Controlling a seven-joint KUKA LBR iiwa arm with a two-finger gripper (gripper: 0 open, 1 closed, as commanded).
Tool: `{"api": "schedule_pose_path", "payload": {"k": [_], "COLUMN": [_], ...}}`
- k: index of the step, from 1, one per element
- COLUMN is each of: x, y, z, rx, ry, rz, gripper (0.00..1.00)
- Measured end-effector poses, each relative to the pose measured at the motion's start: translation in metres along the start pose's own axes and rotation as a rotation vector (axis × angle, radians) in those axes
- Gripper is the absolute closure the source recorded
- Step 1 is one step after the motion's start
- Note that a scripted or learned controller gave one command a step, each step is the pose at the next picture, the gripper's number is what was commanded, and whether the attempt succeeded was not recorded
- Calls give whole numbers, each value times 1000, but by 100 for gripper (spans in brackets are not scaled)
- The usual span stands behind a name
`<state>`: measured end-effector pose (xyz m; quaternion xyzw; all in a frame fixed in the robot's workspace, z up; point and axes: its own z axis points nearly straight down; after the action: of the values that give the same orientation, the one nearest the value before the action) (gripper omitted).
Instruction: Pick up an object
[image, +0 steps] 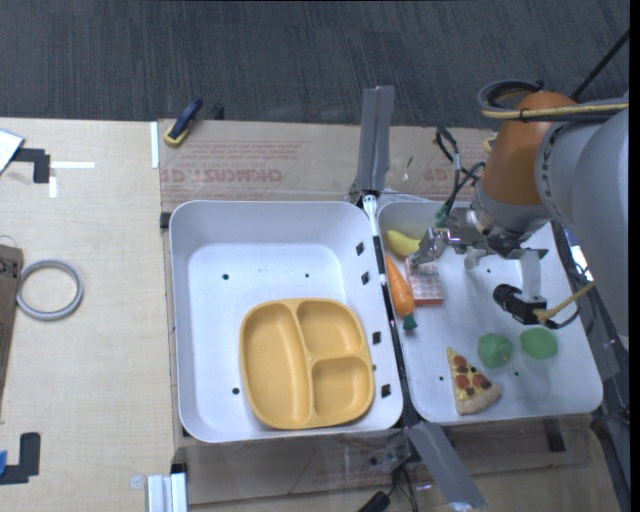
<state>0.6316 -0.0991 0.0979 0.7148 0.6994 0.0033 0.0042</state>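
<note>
Right bin: a yellow banana (403, 242) at the far left corner, an orange carrot (400, 287) lying lengthwise along the left wall (green tip nearest us), a pizza slice (470, 381) near the front, and two green pieces (494, 349) side by side.

Grey arm (590, 170) (orange band, black cables)

Two white bins (190, 330) sit side by side. One holds a single yellow divided plate (305, 362). The other holds one banana (402, 242), one carrot (400, 288), one pizza slice (470, 381) and two green round pieces (494, 349).
</note>
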Motion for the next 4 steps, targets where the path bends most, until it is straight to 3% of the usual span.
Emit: {"api": "schedule_pose_path", "payload": {"k": [1, 2, 3, 4], "x": [3, 0, -45, -70], "y": [27, 27, 12, -68], "z": [2, 2, 0, -38], "rx": [15, 17, 1, 11], "ry": [0, 4, 0, 0], "rz": [43, 57, -74, 7], "gripper": [0, 0, 0, 0]}}
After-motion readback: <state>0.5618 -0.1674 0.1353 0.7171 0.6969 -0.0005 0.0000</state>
